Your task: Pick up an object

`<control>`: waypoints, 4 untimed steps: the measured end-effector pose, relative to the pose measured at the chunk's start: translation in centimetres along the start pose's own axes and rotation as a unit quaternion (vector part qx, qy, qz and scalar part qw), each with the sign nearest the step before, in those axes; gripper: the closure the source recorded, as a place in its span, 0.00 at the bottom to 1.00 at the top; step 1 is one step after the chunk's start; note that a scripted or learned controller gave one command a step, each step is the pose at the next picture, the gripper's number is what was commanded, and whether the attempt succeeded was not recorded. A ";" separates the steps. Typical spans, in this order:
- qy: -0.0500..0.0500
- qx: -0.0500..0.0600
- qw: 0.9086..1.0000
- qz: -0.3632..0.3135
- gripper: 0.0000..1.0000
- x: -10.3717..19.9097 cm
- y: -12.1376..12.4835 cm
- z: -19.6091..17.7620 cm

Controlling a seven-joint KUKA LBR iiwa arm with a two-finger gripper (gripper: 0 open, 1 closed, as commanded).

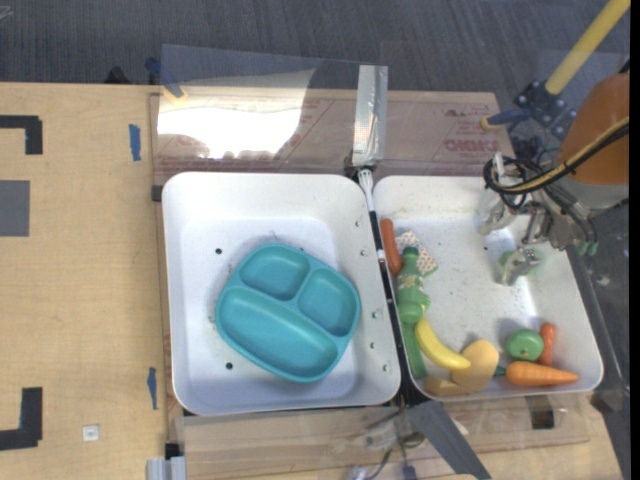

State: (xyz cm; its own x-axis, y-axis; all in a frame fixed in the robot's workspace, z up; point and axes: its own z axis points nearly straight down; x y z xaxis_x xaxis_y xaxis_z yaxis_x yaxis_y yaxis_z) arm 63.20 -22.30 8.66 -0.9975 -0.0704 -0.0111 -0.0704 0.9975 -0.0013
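Your gripper [520, 253] sits over the upper right part of the right bin [455, 208], arm coming in from the right with the orange band [605, 133] at the frame edge. Whether the gripper is apart or together, you cannot tell here: cables and metal blur into one cluster. Nothing is visibly clamped in it.

Objects to pick all lie in the right bin. Along its left wall, top to bottom: an orange carrot-like stick [388, 245], a patterned wedge [417, 255] just beside it, a green piece [410, 296] below them. A yellow banana [436, 346] curves down from the green piece and touches a tan pear-like fruit [480, 360]. Near the bottom right corner are a green round fruit [524, 345], a small orange piece [547, 340] just right of it, and a carrot [538, 374] lying flat below both. All are well apart from the gripper; the bin floor under it is bare.

The left bin [200, 218] holds a teal divided tray [288, 311], three compartments, tilted slightly.
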 end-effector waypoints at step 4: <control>0.001 -0.001 0.995 -0.101 1.00 3.9 0.3 -1.5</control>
State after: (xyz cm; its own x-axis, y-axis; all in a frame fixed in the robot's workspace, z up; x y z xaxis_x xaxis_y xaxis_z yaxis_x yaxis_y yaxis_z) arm 59.31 -22.24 10.13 -0.9629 -0.2698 -0.0097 -0.2698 0.9629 -0.0009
